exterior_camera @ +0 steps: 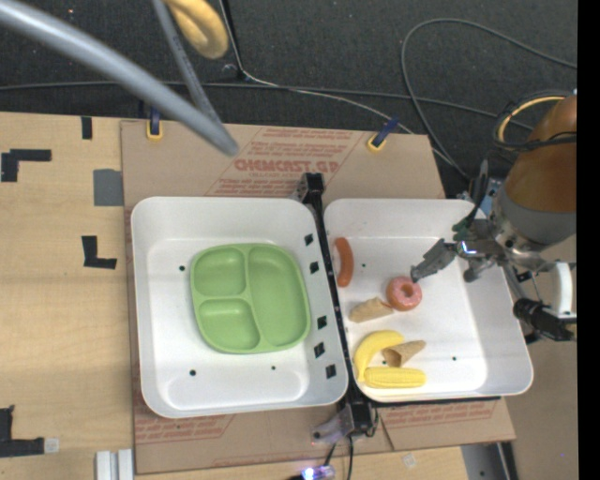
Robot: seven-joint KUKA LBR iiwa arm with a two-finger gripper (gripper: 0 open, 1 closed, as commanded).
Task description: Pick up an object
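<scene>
The table [56, 309] is pale wood with black tape marks, and a brown cardboard sheet [281, 159] with red print lies on it under two shallow white bins set side by side. The left bin [159, 375] carries a green divided plate [250, 298] near its centre. The right bin [487, 366] carries the small things: a pink donut [405, 294] near its middle, a reddish sausage [343, 261] at about ten o'clock from the donut, a tan cone-like piece [370, 308] just beside the donut at eight o'clock, a yellow banana [375, 347] at seven o'clock, a yellow corn cob [394, 378] below that near the front wall, and a small brown piece [405, 353] touching the banana's right end. The grey arm [539, 187] with its orange band comes in from three o'clock, and the pincer [433, 263] hangs over the right bin with its dark tip pointing down-left; the donut lies just beside that tip, at about seven o'clock from it, apart from it. Whether the pincer is released or clenched I cannot tell, as the tip is small and dark, and nothing shows in it. The arm is cut off at the right edge. Beyond the table, at twelve o'clock, the floor is dark with black cables [450, 56], and a blurred grey bar [112, 66] with a yellow blob [199, 26] crosses the top left.
</scene>
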